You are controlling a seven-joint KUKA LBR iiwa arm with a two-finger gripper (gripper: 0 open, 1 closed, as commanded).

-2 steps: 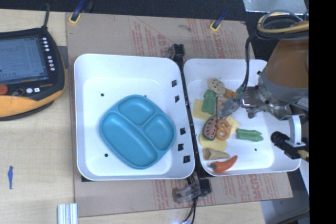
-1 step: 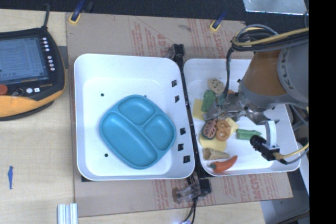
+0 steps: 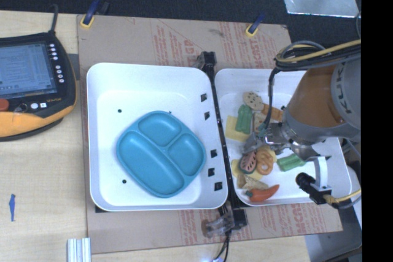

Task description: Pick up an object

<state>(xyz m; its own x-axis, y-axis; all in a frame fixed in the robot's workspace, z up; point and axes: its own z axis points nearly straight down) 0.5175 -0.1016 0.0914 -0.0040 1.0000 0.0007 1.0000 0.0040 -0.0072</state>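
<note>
Toy food pieces (image 3: pixel 255 147) are heaped in the right-hand white bin (image 3: pixel 344 190), which sits touching the left-hand white bin (image 3: pixel 98 132) on a sheet of brown cardboard (image 3: pixel 178 40). Among the pieces, a green block (image 3: pixel 245 119) and a pale yellow block (image 3: pixel 233 129) are seen near the bin's left wall, a round tan piece (image 3: pixel 252 99) lies above them, a dark red slice (image 3: pixel 248 162) and an orange ring-shaped piece (image 3: pixel 265 160) lie in the middle, a green pod-like piece (image 3: pixel 289 162) lies to their right, and a red pepper shape (image 3: pixel 264 194) rests near the bin's front edge. The grey arm with its orange band (image 3: pixel 316 101) is reached in from the right, and the gripper (image 3: pixel 269 135) is lowered into the heap, just above the orange ring; whether anything is caught by it cannot be told. A blue divided plate (image 3: pixel 161 153) is laid in the left bin. A control tablet with an orange casing (image 3: pixel 31 86) is placed on the bench to the far left
</note>
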